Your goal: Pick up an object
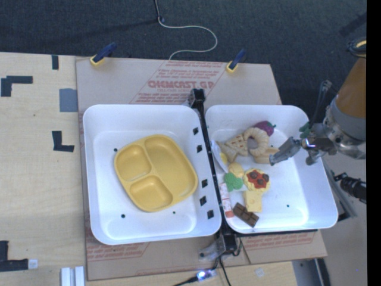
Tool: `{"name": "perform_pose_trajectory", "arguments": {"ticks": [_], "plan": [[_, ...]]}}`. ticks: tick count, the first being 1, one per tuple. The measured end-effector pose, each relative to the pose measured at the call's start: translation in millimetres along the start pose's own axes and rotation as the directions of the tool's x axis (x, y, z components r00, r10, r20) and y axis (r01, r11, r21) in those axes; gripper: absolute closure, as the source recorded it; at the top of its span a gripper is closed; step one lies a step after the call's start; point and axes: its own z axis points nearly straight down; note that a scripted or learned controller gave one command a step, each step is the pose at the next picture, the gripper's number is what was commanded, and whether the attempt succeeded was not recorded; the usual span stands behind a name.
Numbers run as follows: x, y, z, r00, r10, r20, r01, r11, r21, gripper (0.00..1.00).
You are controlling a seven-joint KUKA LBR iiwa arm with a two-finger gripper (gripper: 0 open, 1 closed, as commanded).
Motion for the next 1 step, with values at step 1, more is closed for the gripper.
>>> {"name": "perform_pose_trajectory", "arguments": {"ticks": [1], "plan": [[0.1, 1.9, -4.9, 1.0, -0.003, 0.002, 0.003, 1.0, -0.01, 0.0]]}}
